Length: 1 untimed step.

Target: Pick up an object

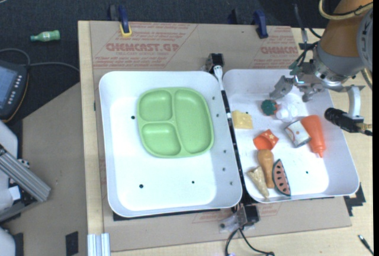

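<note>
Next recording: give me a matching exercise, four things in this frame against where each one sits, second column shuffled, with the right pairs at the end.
Things:
1. green divided plate
2. watermelon slice
3. yellow cheese wedge
4. small green bottle

Places:
A. near corner of the right bin
B. on the dark floor, beyond the bench
C. in the left bin
D. right bin, close to the divider between the bins

Pairs: 1-C, 2-A, 3-D, 4-B

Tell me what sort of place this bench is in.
Probably a robotics lab or test cell: two white bins sit on a clamped board, toy food such as a watermelon slice fills the right one, and a control pendant lies on the carpet.
</note>
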{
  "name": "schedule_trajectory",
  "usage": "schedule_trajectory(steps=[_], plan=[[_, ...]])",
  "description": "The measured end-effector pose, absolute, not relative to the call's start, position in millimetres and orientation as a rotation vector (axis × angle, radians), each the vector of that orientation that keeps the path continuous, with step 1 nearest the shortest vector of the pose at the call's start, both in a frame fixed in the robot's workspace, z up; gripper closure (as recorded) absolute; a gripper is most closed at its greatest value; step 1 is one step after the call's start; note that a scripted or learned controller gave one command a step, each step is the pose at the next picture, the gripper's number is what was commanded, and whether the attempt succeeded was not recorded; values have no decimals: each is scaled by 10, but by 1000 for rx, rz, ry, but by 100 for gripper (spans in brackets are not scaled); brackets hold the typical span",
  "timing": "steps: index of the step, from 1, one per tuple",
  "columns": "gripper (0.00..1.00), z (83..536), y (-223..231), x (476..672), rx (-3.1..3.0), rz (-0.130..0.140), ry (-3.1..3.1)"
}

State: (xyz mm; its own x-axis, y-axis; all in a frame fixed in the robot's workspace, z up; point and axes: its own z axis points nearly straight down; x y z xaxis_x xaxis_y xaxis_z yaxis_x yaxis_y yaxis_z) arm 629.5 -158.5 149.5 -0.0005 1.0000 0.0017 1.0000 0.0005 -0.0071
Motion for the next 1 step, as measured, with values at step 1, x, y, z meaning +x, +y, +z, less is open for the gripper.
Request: schedule_trajectory(steps=[1], plan=[[0, 1065, -1581, 6288, -2218, 5, -2218]])
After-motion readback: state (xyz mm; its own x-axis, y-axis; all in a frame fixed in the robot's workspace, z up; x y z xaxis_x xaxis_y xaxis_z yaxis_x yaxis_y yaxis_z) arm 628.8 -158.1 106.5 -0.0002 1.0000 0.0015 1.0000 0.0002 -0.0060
